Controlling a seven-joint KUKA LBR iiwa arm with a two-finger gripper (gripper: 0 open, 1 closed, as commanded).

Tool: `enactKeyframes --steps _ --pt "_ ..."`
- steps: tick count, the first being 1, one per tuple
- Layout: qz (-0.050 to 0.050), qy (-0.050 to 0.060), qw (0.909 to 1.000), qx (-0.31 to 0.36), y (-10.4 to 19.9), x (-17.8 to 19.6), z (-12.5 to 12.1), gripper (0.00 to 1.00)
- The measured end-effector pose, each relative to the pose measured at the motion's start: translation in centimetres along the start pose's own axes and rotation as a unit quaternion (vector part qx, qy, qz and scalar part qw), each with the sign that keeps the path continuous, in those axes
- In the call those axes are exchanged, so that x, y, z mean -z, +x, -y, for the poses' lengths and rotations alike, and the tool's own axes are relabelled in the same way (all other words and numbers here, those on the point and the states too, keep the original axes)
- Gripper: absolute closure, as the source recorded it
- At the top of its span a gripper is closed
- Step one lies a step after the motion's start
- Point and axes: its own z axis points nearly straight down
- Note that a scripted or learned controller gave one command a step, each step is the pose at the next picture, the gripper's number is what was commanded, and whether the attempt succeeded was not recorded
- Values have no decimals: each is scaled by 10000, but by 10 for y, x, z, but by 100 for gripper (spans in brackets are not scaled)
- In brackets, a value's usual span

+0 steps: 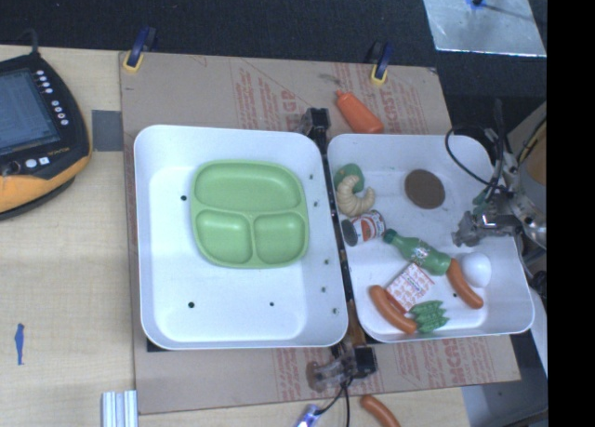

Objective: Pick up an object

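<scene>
- We see the slim green plastic bottle lying on its side in the right white bin, its long axis running from upper left to lower right, beside the small red-and-white can.
- The gripper hangs at that bin's right edge, above a white egg-shaped object; whether it is wide or narrow, we cannot tell.
- A glossy orange sausage lies slantwise just below, and a second sausage near the bin's front.
- The left white bin holds a matte, three-part green tray.
- A flat brown disc rests well apart from the bottle.
</scene>
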Motion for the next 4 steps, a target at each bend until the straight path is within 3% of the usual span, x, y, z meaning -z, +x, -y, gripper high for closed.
enactKeyframes --steps 1,2,3,4 --pt "-3 12 10000 5 -15 -69 -75 0" --pt "-3 -5 10000 1 -15 -67 -138 0" --pt "-12 -8 10000 8 76 -9 -139 0" --pt "-4 13 10000 -16 -16 -69 -116 0"
